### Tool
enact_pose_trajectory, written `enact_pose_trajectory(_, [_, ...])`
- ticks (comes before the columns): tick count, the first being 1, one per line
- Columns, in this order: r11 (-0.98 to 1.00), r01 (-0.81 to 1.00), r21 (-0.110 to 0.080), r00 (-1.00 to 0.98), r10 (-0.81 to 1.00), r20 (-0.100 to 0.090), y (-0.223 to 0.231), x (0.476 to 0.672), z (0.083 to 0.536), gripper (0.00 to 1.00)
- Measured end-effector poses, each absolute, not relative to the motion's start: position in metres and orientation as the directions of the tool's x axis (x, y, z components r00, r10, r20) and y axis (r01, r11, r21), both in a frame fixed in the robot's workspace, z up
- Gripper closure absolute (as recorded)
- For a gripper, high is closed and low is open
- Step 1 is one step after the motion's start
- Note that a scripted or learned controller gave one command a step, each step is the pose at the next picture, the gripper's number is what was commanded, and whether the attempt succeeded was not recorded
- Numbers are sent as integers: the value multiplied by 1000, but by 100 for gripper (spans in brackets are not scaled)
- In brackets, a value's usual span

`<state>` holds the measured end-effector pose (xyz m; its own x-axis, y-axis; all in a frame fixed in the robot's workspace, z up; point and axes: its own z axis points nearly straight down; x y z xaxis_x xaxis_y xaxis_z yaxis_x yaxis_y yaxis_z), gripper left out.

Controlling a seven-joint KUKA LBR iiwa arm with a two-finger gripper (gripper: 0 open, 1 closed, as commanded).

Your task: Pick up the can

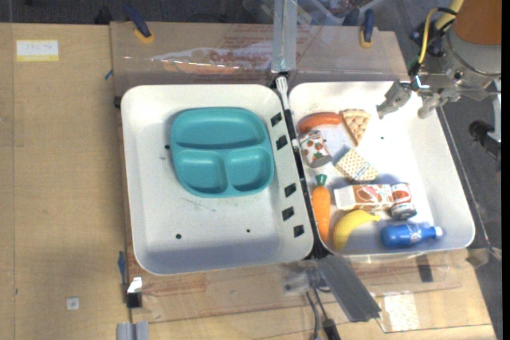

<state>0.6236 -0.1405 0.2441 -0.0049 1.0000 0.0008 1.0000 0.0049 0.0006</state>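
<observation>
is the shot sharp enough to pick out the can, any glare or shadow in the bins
Camera view: soft overall, so the can is a small blurry shape with a red band, its label unreadable. Lighting is even; the left bin carries a grey shadow along its near wall. The plastic sheet behind the bins shows streaky glare. The end effector looks slightly smeared.

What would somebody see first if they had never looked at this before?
Probably the big teal plastic tray with three compartments, lying in the left white bin. Next, the pile of toy food in the right white bin, with the grey robot gripper hovering above that bin's far right corner.
</observation>
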Motion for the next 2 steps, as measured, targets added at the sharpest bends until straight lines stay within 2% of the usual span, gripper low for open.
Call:
enact_pose_trajectory(1, [37,999,0,-37,999,1,-95,625,141,0])
enact_pose_trajectory(2, [60,998,0,-60,998,0,-141,547,100,0])
